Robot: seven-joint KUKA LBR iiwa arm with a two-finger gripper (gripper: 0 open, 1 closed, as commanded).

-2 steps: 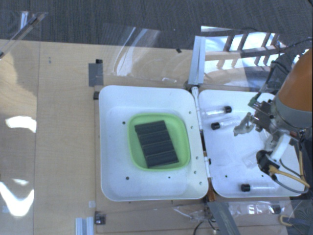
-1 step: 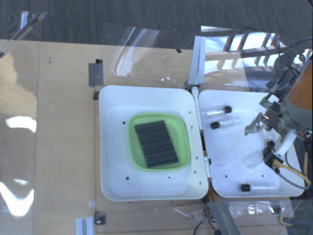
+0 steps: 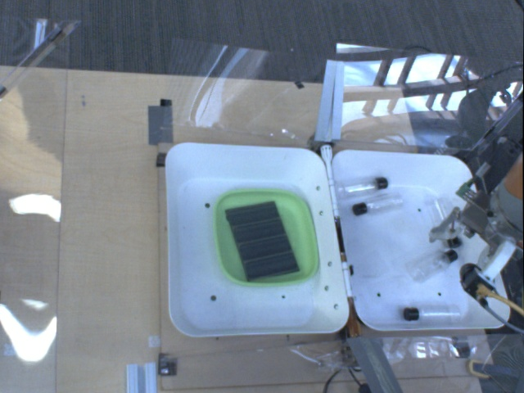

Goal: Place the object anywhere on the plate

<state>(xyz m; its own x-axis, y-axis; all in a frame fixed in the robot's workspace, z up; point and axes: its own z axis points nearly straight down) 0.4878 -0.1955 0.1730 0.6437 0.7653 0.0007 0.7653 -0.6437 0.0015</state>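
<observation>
A square green plate lies in the middle of the left bin. A dark grey ribbed rectangular block rests flat on the plate, turned slightly askew. Clear plastic tubes with black caps lie in the right bin: one near the back left, one just in front of it, one at mid right and one by the front wall. My gripper hangs over the right side of the right bin, just behind the mid-right tube. Nothing shows in its grasp.
The arm's grey wrist and cables cover the right bin's right edge. A metal divider post stands behind the seam between the bins. Bare wooden bench lies left of the bins.
</observation>
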